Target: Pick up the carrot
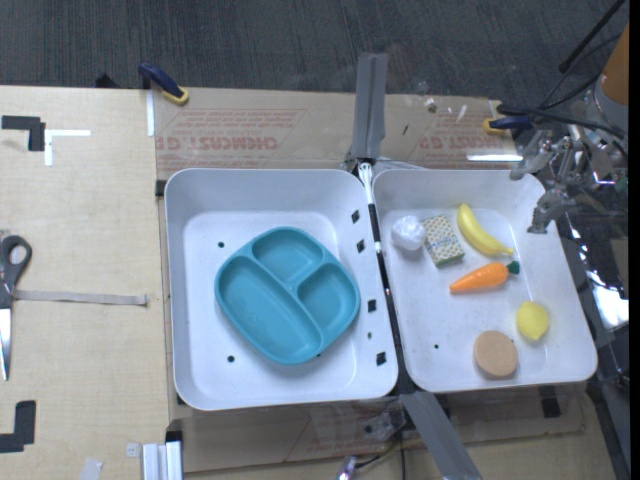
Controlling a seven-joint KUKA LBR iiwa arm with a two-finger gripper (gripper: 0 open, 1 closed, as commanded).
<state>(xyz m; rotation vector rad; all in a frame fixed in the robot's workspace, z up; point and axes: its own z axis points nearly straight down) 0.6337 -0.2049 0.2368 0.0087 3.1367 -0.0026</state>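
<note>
The carrot [481,277] lies mid-right bin [566,366], between the banana [481,231] and the lemon [533,321]; the gripper [557,180] hovers over the bin's far right corner, jaw state unclear

Bright even light, soft shadows, slight blur

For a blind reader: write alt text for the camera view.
An orange carrot lies in the right bin among a banana, lemon and other items, untouched. The gripper hovers at that bin's far right corner.
</note>
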